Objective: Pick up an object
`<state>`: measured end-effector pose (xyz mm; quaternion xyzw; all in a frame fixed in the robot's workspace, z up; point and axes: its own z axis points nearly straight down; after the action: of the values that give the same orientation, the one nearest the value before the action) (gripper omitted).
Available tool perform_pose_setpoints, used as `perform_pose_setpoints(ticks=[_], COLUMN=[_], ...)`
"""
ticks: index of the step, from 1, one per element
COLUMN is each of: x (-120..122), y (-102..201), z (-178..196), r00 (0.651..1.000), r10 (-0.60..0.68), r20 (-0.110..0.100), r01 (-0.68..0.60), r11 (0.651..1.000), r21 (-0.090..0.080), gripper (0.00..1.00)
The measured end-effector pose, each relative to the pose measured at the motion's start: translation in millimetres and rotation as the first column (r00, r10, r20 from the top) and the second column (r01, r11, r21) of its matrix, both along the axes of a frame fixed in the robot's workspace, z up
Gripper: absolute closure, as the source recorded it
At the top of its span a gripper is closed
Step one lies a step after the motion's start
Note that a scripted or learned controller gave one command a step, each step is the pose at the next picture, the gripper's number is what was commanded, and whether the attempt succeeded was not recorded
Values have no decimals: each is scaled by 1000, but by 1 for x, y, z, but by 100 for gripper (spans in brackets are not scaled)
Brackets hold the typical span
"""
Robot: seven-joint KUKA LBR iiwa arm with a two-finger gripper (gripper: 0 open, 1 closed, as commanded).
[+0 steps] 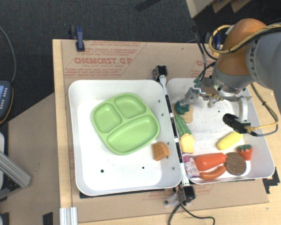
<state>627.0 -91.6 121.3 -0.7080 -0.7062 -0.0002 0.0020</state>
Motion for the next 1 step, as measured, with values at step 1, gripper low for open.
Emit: perform_pose_setpoints(ticks=[1], x=[-156], y=[-62], z=[-39], r00=[1000], r10=[-9], r20=[-10], r01=[9], r11=[1000], r21=[-1], gripper=[0])
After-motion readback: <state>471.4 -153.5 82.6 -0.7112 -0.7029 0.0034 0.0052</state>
